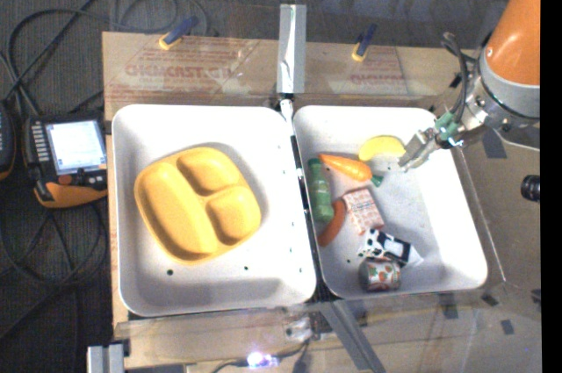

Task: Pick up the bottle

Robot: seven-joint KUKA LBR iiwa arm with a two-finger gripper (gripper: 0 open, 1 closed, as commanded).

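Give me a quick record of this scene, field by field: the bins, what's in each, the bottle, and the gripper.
left bin: holds a yellow three-compartment tray
right bin: holds a carrot, green bottle, yellow lemon-like piece, small carton, can
bottle position: lying along the right bin's left wall
gripper: over the right bin, beside the yellow piece, away from the bottle
bottle status: not picked up

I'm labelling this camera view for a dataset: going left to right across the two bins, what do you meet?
Yellow divided tray → green bottle → orange carrot → yellow lemon piece → gripper.
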